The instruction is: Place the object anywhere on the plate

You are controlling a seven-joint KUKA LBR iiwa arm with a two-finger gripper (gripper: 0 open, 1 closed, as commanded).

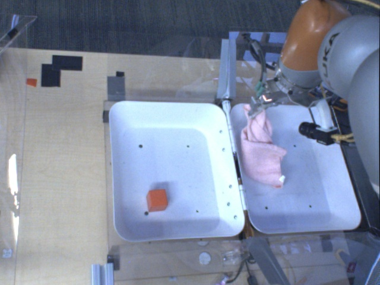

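Left bin (127, 159) holds 1 orange block (157, 200); right bin (323, 206), pink cloth (261, 153), apparently pinched by gripper (259, 104).

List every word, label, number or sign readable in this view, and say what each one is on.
No text can be read anywhere in this view.
Pink cloth: a small white tag at its lower edge, too small to read.
Orange block: plain faces, no marking.
Two white bins: dark dots, no lettering.
Bench: black shapes and a small orange square near the far left, none forming letters.
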